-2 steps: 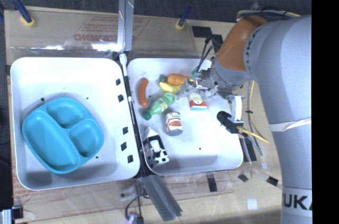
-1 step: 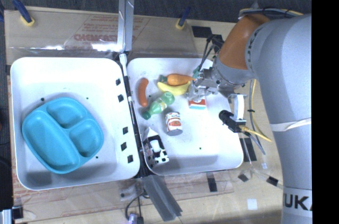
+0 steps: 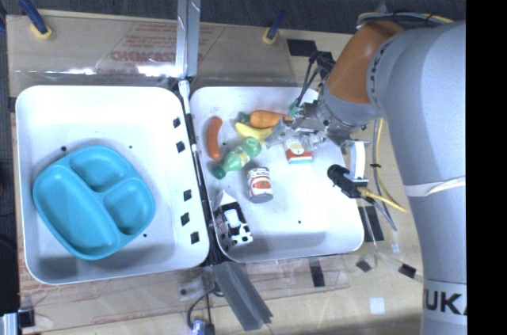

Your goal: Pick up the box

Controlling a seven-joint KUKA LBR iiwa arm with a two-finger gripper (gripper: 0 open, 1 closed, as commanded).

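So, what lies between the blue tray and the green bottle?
In the camera view, the blue tray sits in the left bin and the green bottle in the right one. Between them are bare white floor and the two bins' adjoining walls.

The arm (image 3: 432, 127) is a thick, smooth, rounded tube of pale grey, with a thin light seam running across it partway down. Near its lower end, dark letters "UK" are printed on the shell. Above the wrist sits a broad orange band (image 3: 356, 64). Thin dark cables (image 3: 317, 66) loop beside the band, and yellowish wires (image 3: 384, 199) trail beneath the wrist. The pincer (image 3: 305, 131) is a cluster of grey metal parts, with a black knob-like piece (image 3: 342, 180) jutting out nearby.
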